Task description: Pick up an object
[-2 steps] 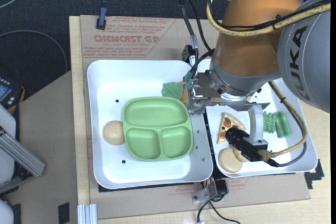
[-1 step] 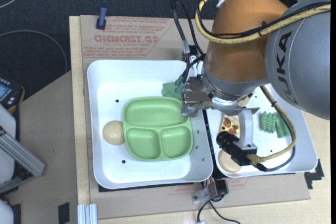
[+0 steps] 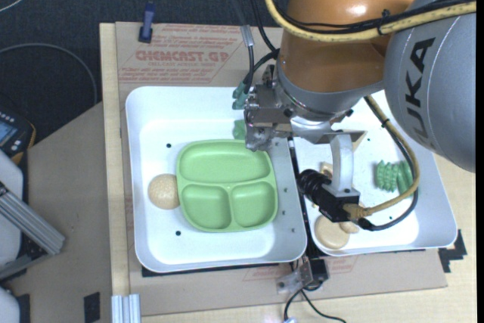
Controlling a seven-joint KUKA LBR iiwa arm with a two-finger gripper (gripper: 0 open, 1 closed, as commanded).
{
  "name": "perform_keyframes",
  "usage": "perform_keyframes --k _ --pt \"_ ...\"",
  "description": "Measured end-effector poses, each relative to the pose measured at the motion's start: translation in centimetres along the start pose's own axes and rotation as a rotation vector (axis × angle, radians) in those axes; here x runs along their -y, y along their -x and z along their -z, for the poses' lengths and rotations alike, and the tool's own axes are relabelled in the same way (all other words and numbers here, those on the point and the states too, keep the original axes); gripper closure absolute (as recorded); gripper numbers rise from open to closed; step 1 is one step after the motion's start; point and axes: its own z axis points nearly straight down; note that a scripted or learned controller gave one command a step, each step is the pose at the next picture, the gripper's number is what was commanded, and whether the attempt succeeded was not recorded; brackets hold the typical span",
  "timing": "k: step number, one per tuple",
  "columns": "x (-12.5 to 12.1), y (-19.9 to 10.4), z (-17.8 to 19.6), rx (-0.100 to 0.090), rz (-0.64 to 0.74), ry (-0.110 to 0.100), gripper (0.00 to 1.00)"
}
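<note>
My gripper hangs low over the left bin, at the far edge of a green divided plate. A small green piece peeks out just left of the gripper, mostly hidden by it. A beige round object lies against the plate's left side. In the right bin lie a green ridged object, a beige disc near the front edge, and a small beige piece, partly covered by the arm's cables.
The arm's orange band and grey body cover the far part of both bins. A black cable connector hangs over the right bin. A cardboard sheet lies behind the bins, with a blue clip on it.
</note>
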Motion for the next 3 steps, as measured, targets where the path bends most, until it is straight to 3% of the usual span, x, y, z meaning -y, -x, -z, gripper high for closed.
perform_keyframes --k 1,2,3 --pt "-0.7 -1.9 0.9 0.002 -0.004 -0.003 1.0" --pt "-0.4 10.3 -4.9 0.007 -0.019 -0.015 1.0" --pt "0.0 -0.3 2.8 -0.003 0.006 0.003 1.0"
